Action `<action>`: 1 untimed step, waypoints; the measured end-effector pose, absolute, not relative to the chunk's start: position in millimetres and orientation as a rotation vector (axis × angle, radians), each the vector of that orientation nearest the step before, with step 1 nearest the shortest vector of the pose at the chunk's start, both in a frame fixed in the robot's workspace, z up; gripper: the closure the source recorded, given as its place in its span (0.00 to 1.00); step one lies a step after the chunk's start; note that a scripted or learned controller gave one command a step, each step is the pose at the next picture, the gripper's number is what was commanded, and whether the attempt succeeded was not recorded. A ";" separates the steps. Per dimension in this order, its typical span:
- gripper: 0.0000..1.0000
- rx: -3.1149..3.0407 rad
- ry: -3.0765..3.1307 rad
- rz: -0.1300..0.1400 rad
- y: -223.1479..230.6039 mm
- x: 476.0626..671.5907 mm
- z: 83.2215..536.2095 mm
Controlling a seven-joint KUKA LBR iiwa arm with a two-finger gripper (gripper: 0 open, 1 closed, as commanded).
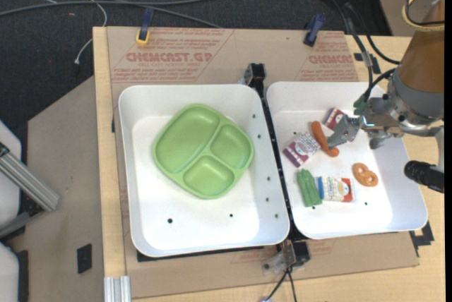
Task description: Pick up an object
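The right bin (395, 219) holds several small items: an orange sausage (323, 137), a purple packet (301, 149), a green piece (308, 188), a white, blue and red packet (335, 189), a brown pretzel (364, 175) and a red-and-white wrapper (332, 116). My gripper (361, 134) hangs over the bin's upper right part and stands open. Its left finger (345, 130) is right beside the sausage's right end. I see nothing between the fingers.
A green divided plate (203, 150) lies in the left bin (141, 209). The arm's grey wrist and orange band (424, 61) come in from the right. A black clamp (255, 73) sits between the bins at the back. Cables run along the bench's far right.
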State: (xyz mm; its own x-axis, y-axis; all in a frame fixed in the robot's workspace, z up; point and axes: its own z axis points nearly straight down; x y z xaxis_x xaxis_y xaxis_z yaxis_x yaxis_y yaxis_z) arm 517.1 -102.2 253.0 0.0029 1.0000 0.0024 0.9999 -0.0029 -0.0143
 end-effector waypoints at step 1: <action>0.00 -2.220 -2.220 0.001 -102.1 519.3 259.0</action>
